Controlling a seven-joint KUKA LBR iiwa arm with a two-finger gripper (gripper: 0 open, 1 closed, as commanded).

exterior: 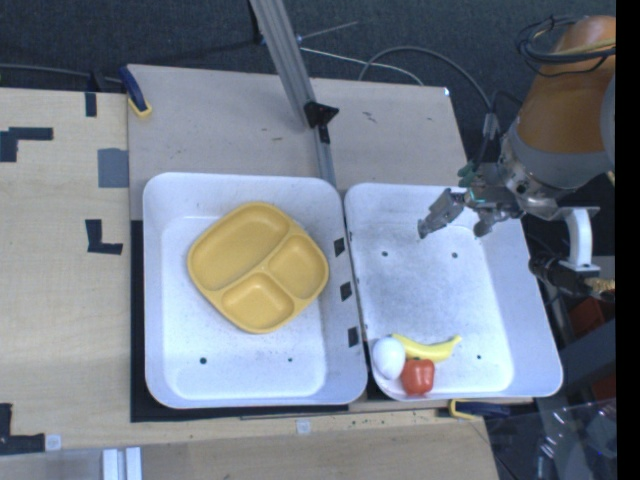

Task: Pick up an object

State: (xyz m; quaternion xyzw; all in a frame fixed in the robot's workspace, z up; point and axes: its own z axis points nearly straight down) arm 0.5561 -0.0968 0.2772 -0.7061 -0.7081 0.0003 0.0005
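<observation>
Three small objects sit bunched in the near left corner of the right-hand shallow white bin (520, 298): a smooth white egg-shaped ball (387, 357), a curved yellow banana (430, 347) with a glossy, plastic look, and a small red pepper-like piece (419, 376). The ball lies against the bin's left wall, the banana arches just behind and to its right, and the red piece rests in front of the banana, touching both. The bin floor around them is flat, white and finely speckled with dark dots.

The left-hand white bin (160, 298) carries a yellow rounded-square plastic plate (257, 266) divided into three compartments, turned at an angle and lying near the bin's middle, towards its far edge.

The two-finger gripper (461, 219) hangs over the far right part of the right-hand bin, well apart from the three objects. Its two dark fingers (436, 215) are spread apart, pointing down and leftward, with nothing between them and touching nothing. Above it the grey wrist meets the arm's orange band (565, 108).

A slanted grey metal rail (285, 48) crosses the pale bench (220, 118) behind the bins.
</observation>
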